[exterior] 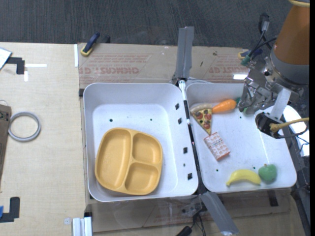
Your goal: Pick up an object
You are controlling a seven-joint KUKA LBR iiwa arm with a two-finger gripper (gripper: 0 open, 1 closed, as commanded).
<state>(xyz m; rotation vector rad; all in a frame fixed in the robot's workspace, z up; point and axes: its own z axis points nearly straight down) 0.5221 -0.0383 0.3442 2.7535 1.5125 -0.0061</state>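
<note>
Gripper: hovering over the right bin's far right corner; finger opening cannot be told.
Carrot: lying just left of it, beside pizza slice.
Left bin: carrying yellow divided plate.

In the right bin we see five objects. An orange carrot lies at the bin's far wall, a pizza slice just beside it. A small red-and-white packet lies flat near the middle. A yellow banana and green apple touch at the near wall.
</note>
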